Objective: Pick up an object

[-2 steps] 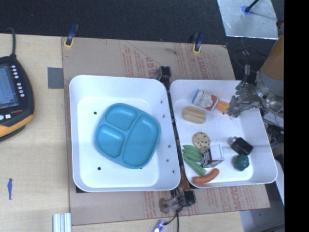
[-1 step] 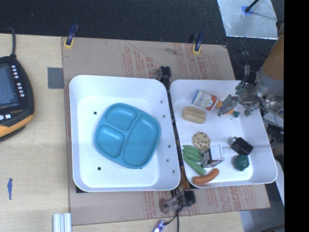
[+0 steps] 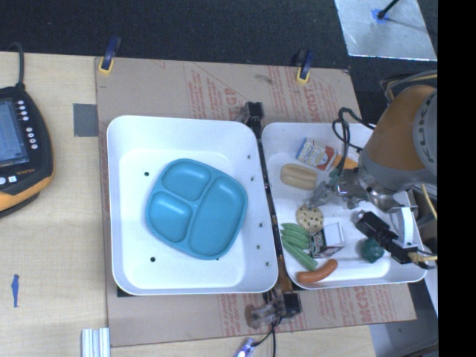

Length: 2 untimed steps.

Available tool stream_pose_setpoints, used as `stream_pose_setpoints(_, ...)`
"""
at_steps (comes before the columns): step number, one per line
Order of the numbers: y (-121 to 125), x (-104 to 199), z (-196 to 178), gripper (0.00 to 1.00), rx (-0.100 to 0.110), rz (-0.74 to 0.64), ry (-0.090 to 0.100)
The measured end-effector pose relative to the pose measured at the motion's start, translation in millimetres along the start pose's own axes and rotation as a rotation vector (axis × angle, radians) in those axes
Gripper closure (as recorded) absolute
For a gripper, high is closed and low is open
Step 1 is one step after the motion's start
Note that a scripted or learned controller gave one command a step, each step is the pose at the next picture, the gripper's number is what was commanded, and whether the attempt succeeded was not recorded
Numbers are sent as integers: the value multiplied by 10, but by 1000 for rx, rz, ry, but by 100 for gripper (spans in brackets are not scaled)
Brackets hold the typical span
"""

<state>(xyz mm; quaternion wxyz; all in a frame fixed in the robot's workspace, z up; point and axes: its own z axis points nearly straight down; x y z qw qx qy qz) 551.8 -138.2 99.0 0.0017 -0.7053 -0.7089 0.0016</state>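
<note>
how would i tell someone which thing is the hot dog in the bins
Look in the right-hand white bin, along its near edge. The hot dog lies there, just below the green bean pods. It is the only reddish-orange, sausage-shaped item; its neighbours are green or white.

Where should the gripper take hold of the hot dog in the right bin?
Grip the hot dog across its middle, coming straight down. It lies flat and long near the bin's front wall, with green beans close on its left, so close the fingers across its narrow width.
</note>
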Motion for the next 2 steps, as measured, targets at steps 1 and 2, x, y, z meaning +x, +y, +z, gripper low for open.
stream_pose_setpoints(1, 726, 366, 68, 0, -3, 1, 1)
stream_pose_setpoints(2, 931, 420, 65, 0, -3, 1, 0)
